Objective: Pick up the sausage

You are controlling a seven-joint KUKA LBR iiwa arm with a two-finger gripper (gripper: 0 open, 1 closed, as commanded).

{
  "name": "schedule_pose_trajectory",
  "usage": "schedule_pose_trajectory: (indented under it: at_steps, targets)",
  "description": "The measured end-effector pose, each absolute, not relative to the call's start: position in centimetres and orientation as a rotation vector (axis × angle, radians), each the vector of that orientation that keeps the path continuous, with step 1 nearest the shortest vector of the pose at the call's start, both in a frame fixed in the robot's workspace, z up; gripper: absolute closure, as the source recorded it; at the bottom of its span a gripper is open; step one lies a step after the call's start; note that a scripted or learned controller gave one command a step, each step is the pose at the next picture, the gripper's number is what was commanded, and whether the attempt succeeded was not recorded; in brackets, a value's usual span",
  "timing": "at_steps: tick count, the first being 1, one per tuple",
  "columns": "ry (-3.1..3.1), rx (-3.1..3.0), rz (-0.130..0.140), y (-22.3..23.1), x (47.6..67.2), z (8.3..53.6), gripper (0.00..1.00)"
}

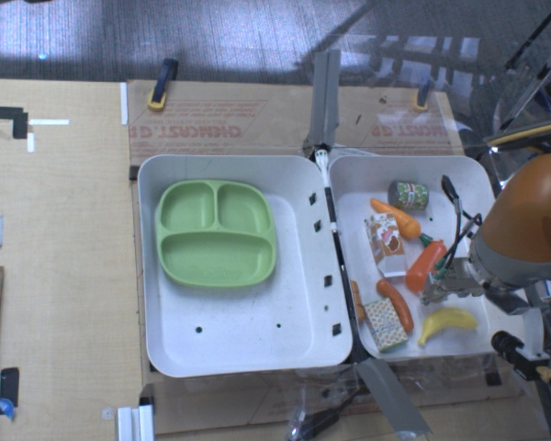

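Plate (217,233) in left bin (165,338); sausage (396,303) in right bin (473,177), btwn carton (386,324) & banana (446,322).

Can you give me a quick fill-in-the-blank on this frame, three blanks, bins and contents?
1. The green divided plate lies in the ____ bin.
2. The plate has ____ compartments.
3. The banana in the right bin is ____ in colour.

Missing words: left; three; yellow
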State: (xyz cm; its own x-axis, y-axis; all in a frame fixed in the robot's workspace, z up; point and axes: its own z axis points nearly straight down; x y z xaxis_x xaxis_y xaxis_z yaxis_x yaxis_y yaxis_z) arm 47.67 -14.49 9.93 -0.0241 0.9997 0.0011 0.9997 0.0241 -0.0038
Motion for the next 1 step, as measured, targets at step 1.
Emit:
schedule_pose_trajectory:
  at_steps: [1]
  targets:
    - [-1.986, -2.431, 0.004, -9.60, 50.38, 9.69, 1.00]
